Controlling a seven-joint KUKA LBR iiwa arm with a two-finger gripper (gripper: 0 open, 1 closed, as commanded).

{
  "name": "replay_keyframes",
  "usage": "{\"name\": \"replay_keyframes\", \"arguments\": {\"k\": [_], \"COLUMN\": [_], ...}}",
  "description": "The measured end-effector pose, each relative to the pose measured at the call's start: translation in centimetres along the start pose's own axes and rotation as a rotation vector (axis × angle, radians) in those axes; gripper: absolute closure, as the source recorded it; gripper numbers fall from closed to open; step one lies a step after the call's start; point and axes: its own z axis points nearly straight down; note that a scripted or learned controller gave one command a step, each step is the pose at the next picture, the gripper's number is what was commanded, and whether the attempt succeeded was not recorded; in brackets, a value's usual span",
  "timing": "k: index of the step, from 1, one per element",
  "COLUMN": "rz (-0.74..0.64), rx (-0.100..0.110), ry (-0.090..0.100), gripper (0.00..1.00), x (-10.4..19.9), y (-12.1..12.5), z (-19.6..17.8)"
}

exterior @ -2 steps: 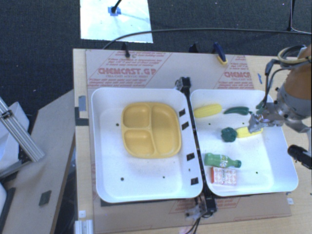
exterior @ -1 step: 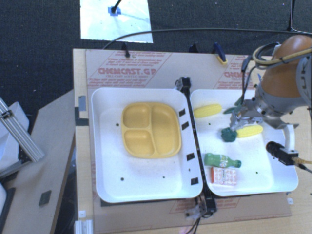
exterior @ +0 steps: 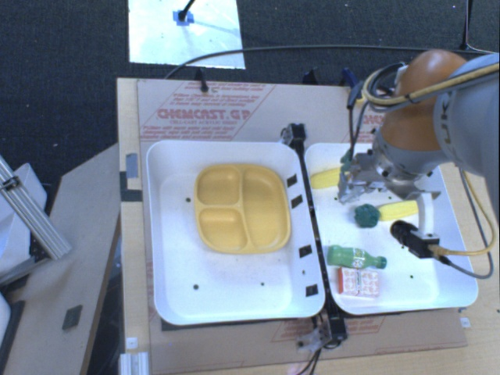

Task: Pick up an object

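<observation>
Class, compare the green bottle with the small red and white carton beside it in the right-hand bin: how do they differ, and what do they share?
The green bottle is long, rounded and narrows to a neck; the carton is short and boxy. The bottle is almost all green with a pale label band; the carton is red and white. The bottle lies on its side, farther from the bin's near rim; the carton lies nearer it. Both rest in the right bin, close together.

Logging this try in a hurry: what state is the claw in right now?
Claw: low over the right bin, by the yellow banana; open or closed cannot be told.

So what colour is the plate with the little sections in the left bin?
Yellow. The divided plate shows clearly in the camera view, lying in the left white bin.
</observation>
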Motion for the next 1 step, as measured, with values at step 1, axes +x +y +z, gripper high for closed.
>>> {"name": "replay_keyframes", "arguments": {"k": [1], "rz": [0.001], "rx": [-0.001], "ry": [0.000], "gripper": [1.00], "x": [3.99], "y": [1.61], "z": [-0.62]}}
